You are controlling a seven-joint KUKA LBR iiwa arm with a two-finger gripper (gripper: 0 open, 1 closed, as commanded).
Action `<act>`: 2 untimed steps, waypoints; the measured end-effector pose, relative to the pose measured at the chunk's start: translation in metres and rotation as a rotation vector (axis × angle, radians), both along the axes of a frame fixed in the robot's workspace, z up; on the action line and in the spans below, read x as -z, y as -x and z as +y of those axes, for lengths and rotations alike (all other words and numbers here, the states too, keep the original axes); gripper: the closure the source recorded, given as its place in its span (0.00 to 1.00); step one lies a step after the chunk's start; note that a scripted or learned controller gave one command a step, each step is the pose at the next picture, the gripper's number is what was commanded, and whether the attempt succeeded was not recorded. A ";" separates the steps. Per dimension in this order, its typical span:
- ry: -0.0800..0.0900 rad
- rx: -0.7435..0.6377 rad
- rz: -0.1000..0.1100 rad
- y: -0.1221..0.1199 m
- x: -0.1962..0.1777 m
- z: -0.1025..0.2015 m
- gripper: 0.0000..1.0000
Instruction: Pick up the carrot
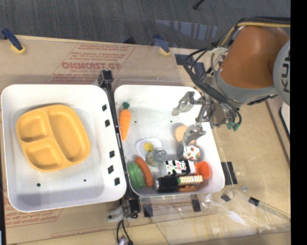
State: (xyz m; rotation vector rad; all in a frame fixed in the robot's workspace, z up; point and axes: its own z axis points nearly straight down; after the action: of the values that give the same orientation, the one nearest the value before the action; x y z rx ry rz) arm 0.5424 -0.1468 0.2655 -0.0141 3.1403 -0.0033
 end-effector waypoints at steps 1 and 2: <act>-0.008 -0.064 0.017 -0.042 0.141 0.008 0.00; -0.003 0.035 0.000 -0.082 0.174 0.033 0.00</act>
State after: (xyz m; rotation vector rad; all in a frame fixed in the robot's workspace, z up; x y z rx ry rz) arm 0.6249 -0.1139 0.0912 0.0401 3.1398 0.0020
